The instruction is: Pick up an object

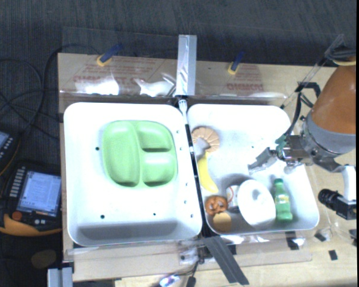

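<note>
The tool point(264, 160) hangs over the right bin point(239, 115), holding nothing; whether it is spread I cannot tell. Just below it in that bin sit a white roll point(255, 202) and green bottle point(281, 200). This looks like the approach; next comes a descent onto one.

No text, brand, number or sign is legible. Faint reddish print runs across the clear plastic sheet point(167, 76) behind the bins, too blurred to read. The handheld pendant's screen point(39, 190) at the left shows a lit display whose contents cannot be made out. The green bottle point(281, 200) in the right bin point(239, 115) carries no readable label.
</note>
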